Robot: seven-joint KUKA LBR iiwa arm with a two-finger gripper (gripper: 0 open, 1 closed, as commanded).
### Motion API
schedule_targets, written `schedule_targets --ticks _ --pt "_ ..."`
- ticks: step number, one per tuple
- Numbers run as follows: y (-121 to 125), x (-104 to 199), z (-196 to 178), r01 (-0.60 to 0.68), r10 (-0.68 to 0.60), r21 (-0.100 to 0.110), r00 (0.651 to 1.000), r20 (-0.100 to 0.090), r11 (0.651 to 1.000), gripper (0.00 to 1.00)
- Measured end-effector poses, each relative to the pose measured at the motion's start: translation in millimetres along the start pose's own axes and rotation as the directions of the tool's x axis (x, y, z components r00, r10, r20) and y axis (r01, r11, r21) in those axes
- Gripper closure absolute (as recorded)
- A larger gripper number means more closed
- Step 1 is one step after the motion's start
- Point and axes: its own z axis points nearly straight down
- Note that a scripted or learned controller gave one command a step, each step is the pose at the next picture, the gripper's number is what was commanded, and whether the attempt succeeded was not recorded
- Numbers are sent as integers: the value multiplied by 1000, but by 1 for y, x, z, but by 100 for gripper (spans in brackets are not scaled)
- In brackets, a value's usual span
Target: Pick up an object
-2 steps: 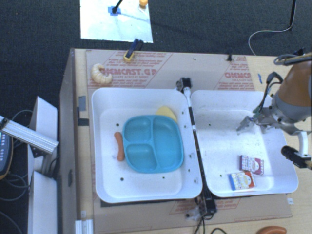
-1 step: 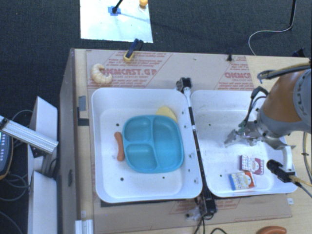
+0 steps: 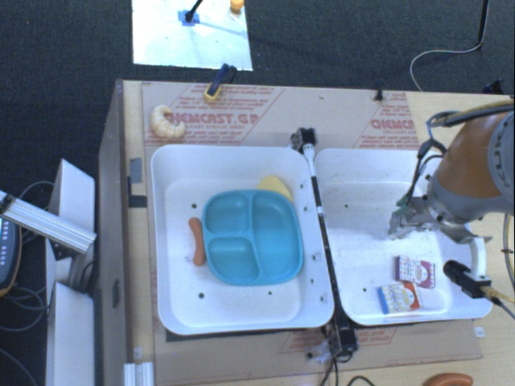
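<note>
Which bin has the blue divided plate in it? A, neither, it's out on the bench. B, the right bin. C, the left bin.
C: the blue divided plate lies inside the left bin, with an orange sausage-shaped piece beside it, while the right bin holds two small cartons.

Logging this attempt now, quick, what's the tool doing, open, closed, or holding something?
Tool: cannot be told from this view; it sits low over the right bin, and nothing is seen held in it.

blue plate (image 3: 252, 238) — left bin (image 3: 179, 175), cartons (image 3: 400, 297) — right bin (image 3: 354, 175)
</note>
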Motion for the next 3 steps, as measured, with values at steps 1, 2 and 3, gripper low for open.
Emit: schedule_targets --ticks 1,2,3 --pt "0 0 0 0 0 0 1000 0 1000 0" --pt "1 0 -10 2 -2 -2 1000 0 1000 100" --pt "1 0 -10 2 -2 -2 1000 0 1000 0"
